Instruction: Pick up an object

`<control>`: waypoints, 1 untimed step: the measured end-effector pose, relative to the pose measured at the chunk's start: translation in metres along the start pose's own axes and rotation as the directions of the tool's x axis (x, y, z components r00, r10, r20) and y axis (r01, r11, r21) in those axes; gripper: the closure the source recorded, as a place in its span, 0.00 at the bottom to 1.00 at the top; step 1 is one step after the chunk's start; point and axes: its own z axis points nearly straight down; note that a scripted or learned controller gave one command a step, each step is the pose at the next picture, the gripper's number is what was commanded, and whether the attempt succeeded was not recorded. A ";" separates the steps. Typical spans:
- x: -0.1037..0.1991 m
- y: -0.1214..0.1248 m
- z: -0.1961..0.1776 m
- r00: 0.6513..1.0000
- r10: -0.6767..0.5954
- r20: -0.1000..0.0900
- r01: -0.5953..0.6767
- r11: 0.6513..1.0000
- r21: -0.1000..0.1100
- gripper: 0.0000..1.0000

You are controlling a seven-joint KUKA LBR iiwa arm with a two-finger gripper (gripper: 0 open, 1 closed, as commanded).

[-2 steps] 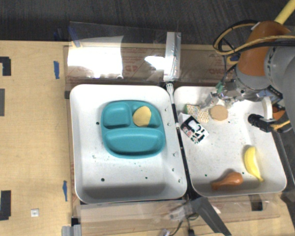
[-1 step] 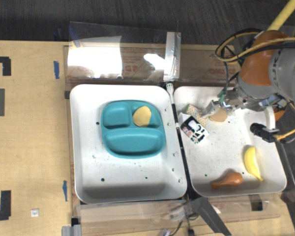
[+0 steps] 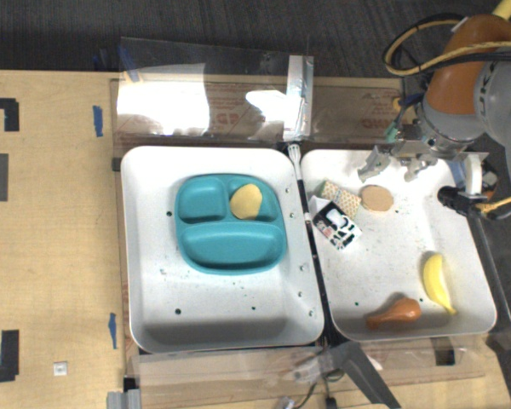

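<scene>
My gripper (image 3: 392, 167) hangs over the back of the right bin (image 3: 473, 228), its two fingers spread apart, open, with nothing between them. Just below it and slightly left lies a round tan bun-like piece (image 3: 376, 198), a short way from the fingertips. Beside that sits a waffle-patterned piece (image 3: 345, 198), and a small black-and-white packet (image 3: 335, 225) lies near the bin's left wall. Along the right side is a yellow banana (image 3: 437, 281), with a brown drumstick-shaped item (image 3: 395, 312) at the front. In the left bin (image 3: 145, 254), a yellow-orange round item (image 3: 246, 200) rests on a teal divided plate (image 3: 230, 237).
The ridge where the two bins meet (image 3: 311, 254) runs down the middle. A clear plastic sheet (image 3: 213, 100) stands behind the left bin. Cables (image 3: 426, 37) loop above the orange wrist band at the top right. Bare white floor lies in the right bin's centre.
</scene>
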 end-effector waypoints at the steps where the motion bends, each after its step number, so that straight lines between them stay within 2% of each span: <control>1: 0.003 -0.014 -0.053 0.969 -0.246 0.001 0.246 0.969 -0.001 0.00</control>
